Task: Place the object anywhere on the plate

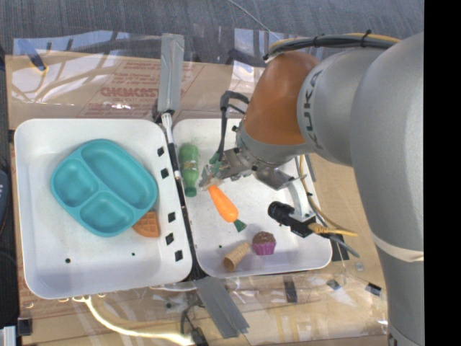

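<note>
The carrot [224, 205] is laid in the right bin [209, 262], its long axis diagonal, green end toward lower right. Its orange top is clamped between the fingers of the gripper [211, 179]. The plate [104, 186] is seen in the left bin [43, 265].

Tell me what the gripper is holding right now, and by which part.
It cannot be told: the gripper sits at the upper tip of the orange toy carrot, but a hold isn't visible.
</note>
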### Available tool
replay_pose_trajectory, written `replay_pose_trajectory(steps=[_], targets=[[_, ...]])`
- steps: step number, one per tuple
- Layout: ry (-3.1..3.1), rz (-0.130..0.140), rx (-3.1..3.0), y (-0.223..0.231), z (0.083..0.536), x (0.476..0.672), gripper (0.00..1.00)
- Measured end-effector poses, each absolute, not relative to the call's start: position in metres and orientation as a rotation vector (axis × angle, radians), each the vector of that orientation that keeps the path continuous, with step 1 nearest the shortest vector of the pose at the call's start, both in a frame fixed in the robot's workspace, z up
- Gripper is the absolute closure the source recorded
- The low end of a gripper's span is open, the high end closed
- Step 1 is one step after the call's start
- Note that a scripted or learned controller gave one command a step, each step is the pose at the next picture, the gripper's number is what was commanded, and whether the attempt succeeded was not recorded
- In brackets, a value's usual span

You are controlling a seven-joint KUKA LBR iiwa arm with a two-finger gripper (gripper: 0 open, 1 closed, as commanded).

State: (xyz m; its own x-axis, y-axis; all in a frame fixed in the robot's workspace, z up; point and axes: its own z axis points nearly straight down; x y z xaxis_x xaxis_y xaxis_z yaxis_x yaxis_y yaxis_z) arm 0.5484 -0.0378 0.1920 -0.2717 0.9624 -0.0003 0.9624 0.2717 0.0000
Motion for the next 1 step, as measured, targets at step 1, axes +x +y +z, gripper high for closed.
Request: replay_pose_trajectory(steps=[1], targets=[[2.582,-0.001,1.791,0.0200,0.1915,0.5717,1.00]])
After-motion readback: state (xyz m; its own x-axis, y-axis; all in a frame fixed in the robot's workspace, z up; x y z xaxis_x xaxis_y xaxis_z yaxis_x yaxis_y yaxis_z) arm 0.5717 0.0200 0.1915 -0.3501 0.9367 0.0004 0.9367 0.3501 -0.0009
